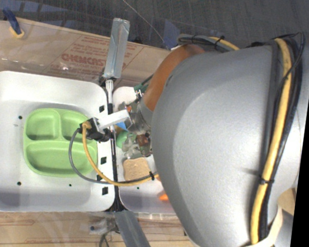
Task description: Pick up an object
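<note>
Two white bins share the desk; the left bin [7, 129] holds a green divided tray [56, 142] — the grey arm [225, 146] covers the right bin [139, 200]; jaws' state: cannot tell.

Divided tray [56, 144] in left bin [1, 128]; arm [225, 146] over right bin [139, 200] (mostly covered).

The green divided tray [56, 142] lies flat in the left bin [1, 128], three compartments facing up, nothing in them that I can make out; over in the right bin [133, 199] a tan, sponge-looking block [135, 169] sits by the near wall, with a bit of something green [122, 139] just above it, mostly hidden under the arm.
</note>
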`<state>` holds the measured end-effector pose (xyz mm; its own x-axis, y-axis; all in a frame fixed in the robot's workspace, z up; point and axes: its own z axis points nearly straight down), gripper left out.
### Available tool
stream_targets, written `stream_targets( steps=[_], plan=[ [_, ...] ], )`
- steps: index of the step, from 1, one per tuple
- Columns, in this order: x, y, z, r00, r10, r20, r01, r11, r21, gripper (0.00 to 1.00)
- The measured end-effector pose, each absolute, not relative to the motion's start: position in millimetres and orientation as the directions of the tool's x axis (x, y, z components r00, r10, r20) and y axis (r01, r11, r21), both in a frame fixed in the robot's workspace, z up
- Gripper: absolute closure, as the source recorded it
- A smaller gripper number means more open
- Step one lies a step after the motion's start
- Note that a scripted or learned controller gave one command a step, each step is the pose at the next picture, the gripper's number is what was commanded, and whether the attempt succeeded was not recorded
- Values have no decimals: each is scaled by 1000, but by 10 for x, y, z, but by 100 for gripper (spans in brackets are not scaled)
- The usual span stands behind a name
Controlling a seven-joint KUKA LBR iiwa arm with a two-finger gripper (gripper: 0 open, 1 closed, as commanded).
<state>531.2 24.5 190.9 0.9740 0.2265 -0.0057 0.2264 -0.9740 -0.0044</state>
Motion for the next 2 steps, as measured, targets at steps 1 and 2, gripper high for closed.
stream_targets(
  steps=[1,2],
  plan=[
    [5010,-254,1906,976,219,-6,219,-976,-4,100],
    [4759,-373,1976,978,208,-6,208,-978,-5,100]
  ],
)
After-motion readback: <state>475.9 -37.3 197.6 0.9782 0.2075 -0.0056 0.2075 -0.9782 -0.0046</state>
